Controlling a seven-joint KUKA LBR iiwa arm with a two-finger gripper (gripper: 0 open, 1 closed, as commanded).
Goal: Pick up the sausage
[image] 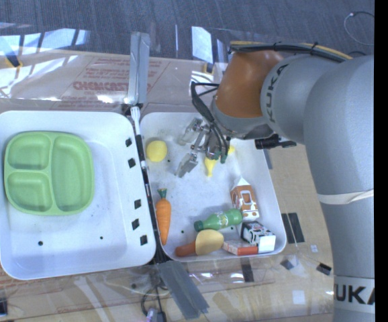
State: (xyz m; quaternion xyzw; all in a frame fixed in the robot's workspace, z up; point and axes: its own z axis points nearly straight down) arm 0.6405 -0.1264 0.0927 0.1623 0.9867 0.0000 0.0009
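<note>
1. Camera view: my tool [192,147] hangs low in the upper part of the right bin [264,173], reaching in from the right under my grey arm [328,113] with its orange band [244,89].
2. Tool fingers are spread apart, nothing between them; one fingertip [184,166] points down-left toward the bin floor.
3. Sausage [186,249] lies at the front edge of the right bin, reddish-brown, partly tucked under a yellow-tan rounded item [209,241]. Well apart from my tool.
4. Yellow ball [156,151] sits just left of my tool, near the bin's left wall.
5. Small yellow piece [210,164] lies just beside the tool on its right; can't tell whether they touch.
6. Carrot [164,215] lies along the left wall of the right bin, green top pointing up-view.
7. Green bottle [222,219] lies on its side mid-front, touching or just above the yellow-tan item.
8. Orange-and-white carton [244,198] stands right of the bottle, near the right wall.
9. Black-and-white box [258,235] sits in the front right corner, with a red-and-white flat pack [239,248] just beside it at the front.
10. Left bin [107,247] holds a green divided plate [48,172] in its upper left part.
11. Both bins sit side by side on the worktop [66,79], touching along the middle.
</note>
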